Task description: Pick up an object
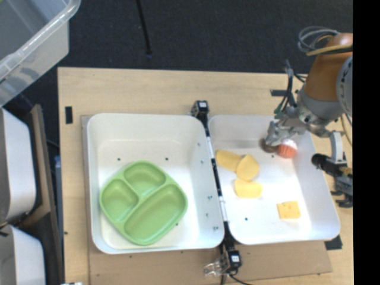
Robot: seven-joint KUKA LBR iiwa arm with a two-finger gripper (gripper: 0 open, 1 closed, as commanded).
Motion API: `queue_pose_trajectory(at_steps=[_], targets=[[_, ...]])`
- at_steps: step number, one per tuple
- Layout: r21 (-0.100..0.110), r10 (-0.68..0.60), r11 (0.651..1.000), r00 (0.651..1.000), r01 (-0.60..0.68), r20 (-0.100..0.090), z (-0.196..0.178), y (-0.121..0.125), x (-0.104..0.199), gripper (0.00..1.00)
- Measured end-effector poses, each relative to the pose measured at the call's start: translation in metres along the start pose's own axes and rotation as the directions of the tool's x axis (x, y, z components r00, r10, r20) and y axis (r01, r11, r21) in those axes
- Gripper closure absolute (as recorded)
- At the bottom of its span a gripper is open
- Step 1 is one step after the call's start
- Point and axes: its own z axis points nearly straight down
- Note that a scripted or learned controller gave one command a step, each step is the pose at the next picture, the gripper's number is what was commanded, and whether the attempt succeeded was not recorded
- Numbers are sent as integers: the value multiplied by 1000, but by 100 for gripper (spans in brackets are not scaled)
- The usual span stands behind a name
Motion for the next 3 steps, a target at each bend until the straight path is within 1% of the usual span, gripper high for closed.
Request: queue_pose_trajectory(at_steps=[1, 3], targets=[[0, 0, 1000, 1000, 0, 0, -46, 3, -8, 100], [1, 0, 1000, 1000, 0, 0, -127, 6, -4, 100]])
